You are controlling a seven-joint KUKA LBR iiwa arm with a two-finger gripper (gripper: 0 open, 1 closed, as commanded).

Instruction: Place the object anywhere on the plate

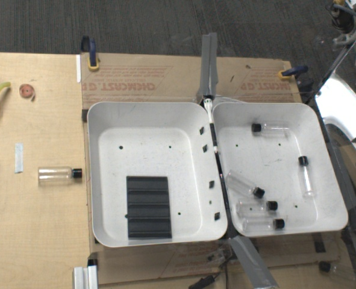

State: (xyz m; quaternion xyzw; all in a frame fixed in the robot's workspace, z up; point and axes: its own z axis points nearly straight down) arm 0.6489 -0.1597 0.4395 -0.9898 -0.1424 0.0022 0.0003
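Nearest to us, we have the dark ribbed plate (147, 208) lying flat in the left bin (105, 116), close to its front wall and a little left of the middle. Across the divider, the right bin (322, 137) carries the clear vials with black caps. Three of them crowd the front left corner: one (263, 224) along the front wall, one (257, 208) just behind it, and one (243, 185) lying at a slant beside those two. Further right we see a vial (306, 174) lying lengthwise near the right wall, well apart from the cluster. Toward the back sits another (269, 127), lying crosswise. None of them touches the plate; all lie in the other bin. Out on the table (39, 125), left of the bins, one more vial (58, 174) rests on its side. As for the jaws, we can't tell how they stand, nor how any vial lies relative to them.
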